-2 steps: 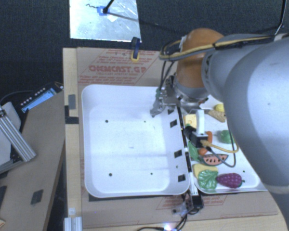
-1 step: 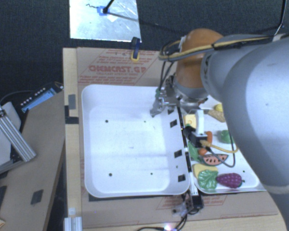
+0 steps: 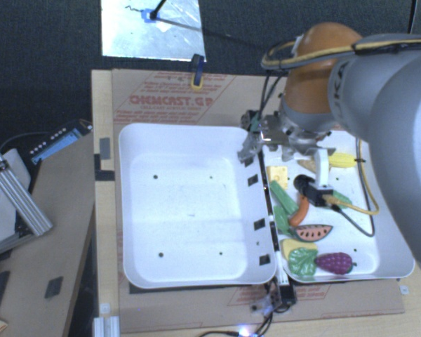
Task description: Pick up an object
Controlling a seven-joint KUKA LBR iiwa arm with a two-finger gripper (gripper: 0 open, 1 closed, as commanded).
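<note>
Several toy foods are crowded along the left side of the right bin (image 3: 389, 262): a yellow cheese block (image 3: 277, 175), a green pod (image 3: 284, 201), a carrot (image 3: 300, 210), a watermelon slice (image 3: 313, 232), a lettuce leaf (image 3: 302, 262) and purple grapes (image 3: 335, 262). The claw (image 3: 256, 144) hangs over that bin's upper left corner, right by the wall it shares with the left bin (image 3: 189, 209). Honestly can't tell if it's wide or narrow from this angle.

The cheese block sits just below it, so I'd pick that. Come straight down and stay off the wall. Don't go for the pod and carrot, they overlap and would probably slip.
</note>
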